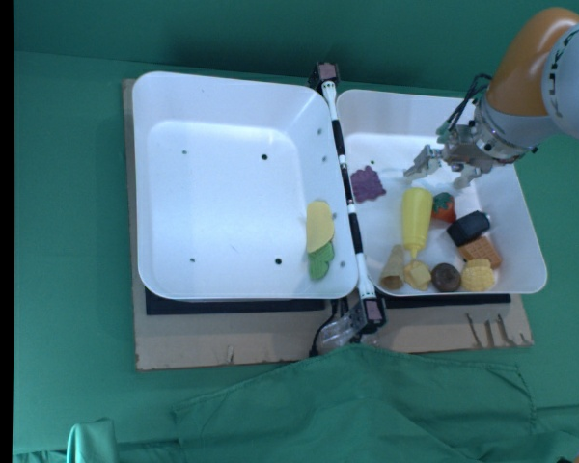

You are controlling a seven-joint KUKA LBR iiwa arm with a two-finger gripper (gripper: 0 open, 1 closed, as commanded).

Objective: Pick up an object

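My gripper (442, 169) hangs over the back part of the right bin (521, 222), fingers spread open with nothing between them. Just below it in the view lie a yellow bottle (415, 218) and a small red fruit (444, 205). A purple grape bunch (367, 183) sits to the gripper's left, near the divider. Along the bin's front lie a black piece (468, 228), an orange waffle block (481, 250), a yellow corn piece (479, 276), a brown doughnut (446, 277) and a tan cone (394, 268).
The left bin (203, 114) holds a yellow slice (318, 226) and green pieces (320, 258) at its right wall. A black-and-white rod (345, 183) runs between the bins. Green cloth (367, 403) covers the bench front.
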